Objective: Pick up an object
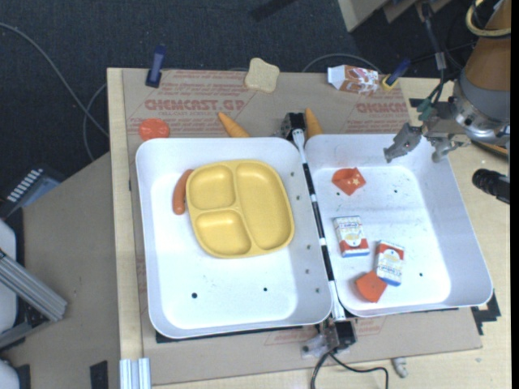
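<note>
While the bench [89, 241] is basically a big cardboard sheet, the two white bins sit on it side by side, left bin [162, 290] and right bin [454, 250]. The arm [486, 79] hangs over the right bin's 1 o'clock corner, grey with that orange band, and its gripper [419, 146] has both fingers spread apart with nothing between them, hovering just above the bin's top edge.

Next biggest is the yellow divided plate [239, 209], pretty much dead center in the left bin, with a red sausage [179, 193] lying just beside it at 9 o'clock.

Right bin stuff: a red crumpled piece [349, 181] at around 11 o'clock, a small carton [352, 235] near the middle, a second small carton [390, 263] at 5 o'clock of that one, touching an orange-red lump [370, 287].

Off the bins at 12 o'clock: a bread slice toy [262, 74], a carrot [232, 125], a crumpled wrapper [354, 79], a blue clip [155, 66].
</note>
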`<state>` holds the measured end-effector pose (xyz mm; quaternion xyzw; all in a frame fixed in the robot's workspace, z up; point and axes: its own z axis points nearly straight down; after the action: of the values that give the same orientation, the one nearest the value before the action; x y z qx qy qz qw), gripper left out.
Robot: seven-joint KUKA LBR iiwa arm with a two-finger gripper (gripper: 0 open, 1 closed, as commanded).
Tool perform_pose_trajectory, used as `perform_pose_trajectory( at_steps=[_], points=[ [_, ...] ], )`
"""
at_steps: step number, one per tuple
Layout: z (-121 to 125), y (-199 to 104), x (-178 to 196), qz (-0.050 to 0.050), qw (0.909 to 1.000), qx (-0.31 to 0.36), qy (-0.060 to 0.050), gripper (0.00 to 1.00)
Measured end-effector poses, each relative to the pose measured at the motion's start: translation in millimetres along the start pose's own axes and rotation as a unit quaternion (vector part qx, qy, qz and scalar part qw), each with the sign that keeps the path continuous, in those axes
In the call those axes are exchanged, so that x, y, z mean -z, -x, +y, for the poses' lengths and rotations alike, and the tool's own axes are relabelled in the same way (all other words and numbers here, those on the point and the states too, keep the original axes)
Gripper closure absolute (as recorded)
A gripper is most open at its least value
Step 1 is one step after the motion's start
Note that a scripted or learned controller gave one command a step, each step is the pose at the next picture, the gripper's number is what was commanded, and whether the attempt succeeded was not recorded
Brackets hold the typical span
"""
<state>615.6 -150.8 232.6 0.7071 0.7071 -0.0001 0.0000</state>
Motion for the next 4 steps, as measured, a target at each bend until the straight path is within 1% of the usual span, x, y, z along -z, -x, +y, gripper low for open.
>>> perform_pose_trajectory(
  at_steps=[1, 2, 3, 4],
  points=[
    [18, -38, -94, 0.001, 1.0, 0.0, -0.002, 0.0],
    [41, -57, -149, 0.001, 1.0, 0.0, -0.001, 0.0],
    [42, -57, -137, 0.0, 1.0, 0.001, 0.001, 1.0],
    [42, -57, -138, 0.0, 1.0, 0.001, 0.001, 0.0]
  ],
)
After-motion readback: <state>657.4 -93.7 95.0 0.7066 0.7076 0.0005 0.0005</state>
